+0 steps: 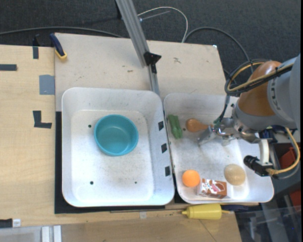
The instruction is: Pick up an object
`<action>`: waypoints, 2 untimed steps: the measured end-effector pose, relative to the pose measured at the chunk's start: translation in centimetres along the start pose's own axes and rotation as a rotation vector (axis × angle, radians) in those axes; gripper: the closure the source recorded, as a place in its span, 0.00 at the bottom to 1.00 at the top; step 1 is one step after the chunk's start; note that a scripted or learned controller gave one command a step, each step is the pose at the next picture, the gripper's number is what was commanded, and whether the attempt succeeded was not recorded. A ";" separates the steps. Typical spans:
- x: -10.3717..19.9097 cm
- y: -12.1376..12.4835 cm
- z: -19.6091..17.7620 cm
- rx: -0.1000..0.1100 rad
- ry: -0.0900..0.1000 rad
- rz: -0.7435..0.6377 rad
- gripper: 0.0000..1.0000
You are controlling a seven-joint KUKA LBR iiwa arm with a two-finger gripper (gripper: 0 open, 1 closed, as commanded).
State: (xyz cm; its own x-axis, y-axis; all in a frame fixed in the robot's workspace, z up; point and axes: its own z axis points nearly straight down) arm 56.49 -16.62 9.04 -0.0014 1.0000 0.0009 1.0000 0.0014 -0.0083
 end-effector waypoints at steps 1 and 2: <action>0.0 0.1 -1.3 -0.004 0.000 -0.001 1.00; -0.3 1.1 -6.4 -0.011 -0.002 0.000 1.00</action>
State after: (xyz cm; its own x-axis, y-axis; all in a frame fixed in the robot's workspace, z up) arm 57.66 -16.90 15.47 -0.0014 1.0000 -0.0012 1.0000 0.0014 0.0027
